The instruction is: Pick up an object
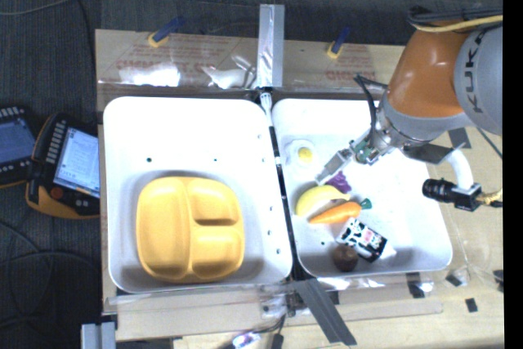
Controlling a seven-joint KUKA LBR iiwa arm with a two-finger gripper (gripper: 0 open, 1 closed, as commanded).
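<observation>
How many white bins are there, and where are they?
2. The left bin holds a yellow tray. The right bin holds the small toys, beneath the gripper.

The arm (445,82) is cut off by the right edge, its upper links out of sight. The tool (337,167) is too small and blurred to tell how its fingers stand. A purple object (341,183) lies partly under it, its kind unclear. The dark round thing (346,257) beside the black-and-white carton (364,239) cannot be identified. The handheld screen (10,145) is cropped at the left edge.
</observation>
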